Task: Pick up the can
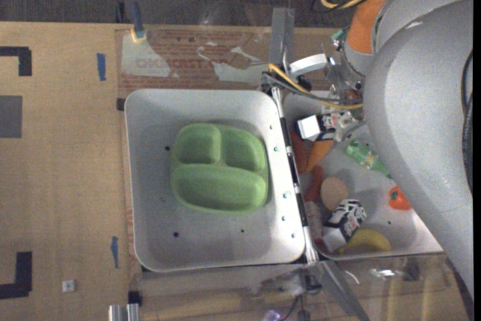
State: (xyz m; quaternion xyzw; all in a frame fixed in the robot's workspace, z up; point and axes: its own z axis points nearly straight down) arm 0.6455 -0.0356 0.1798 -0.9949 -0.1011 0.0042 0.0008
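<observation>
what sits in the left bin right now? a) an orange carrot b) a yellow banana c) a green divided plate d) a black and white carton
c: the green divided plate lies alone in the middle of the left bin, while the small items are crowded into the right bin under the arm.

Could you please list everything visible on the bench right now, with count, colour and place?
Bins: two, white, side by side on the bench.
Divided plate: one, green, middle of the left bin.
Banana: one, yellow, near corner of the right bin.
Bottle: one, green, right bin beside the arm.
Egg-shaped item: one, tan, right bin.
Cartons: two, black-and-white, right bin.
Small item: one, orange-red, right bin.
Arm: one, grey, orange band, over the right bin.
</observation>
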